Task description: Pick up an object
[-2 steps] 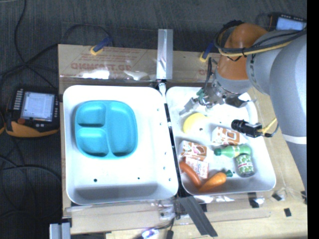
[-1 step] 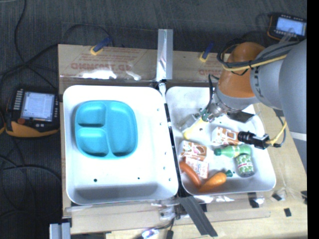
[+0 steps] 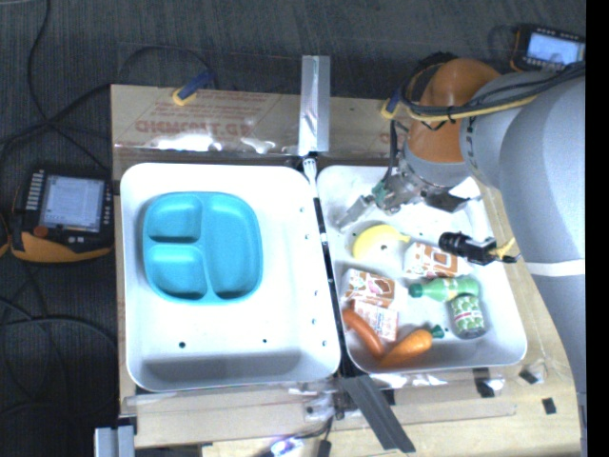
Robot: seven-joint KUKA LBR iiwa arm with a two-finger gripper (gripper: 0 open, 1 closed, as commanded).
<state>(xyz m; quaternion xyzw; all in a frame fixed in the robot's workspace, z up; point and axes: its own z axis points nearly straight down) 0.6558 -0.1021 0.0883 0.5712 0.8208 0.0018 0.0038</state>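
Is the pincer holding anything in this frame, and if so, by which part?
Nothing is held. The pincer hangs open in the right bin, just above the lemon, with nothing between its fingers.

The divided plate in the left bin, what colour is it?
The divided plate is bright turquoise blue, plain, seen clearly in the camera view.

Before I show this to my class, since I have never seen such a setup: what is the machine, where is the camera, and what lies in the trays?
The grey machine with an orange band is a robot arm reaching in from the right. Its tool hovers low in the right bin, with nothing visibly held. One camera looks down from above, at a slant. The left bin holds a blue divided plate. The right bin holds toy food: a yellow lemon, a carrot, a green bottle, small cartons and a black piece.
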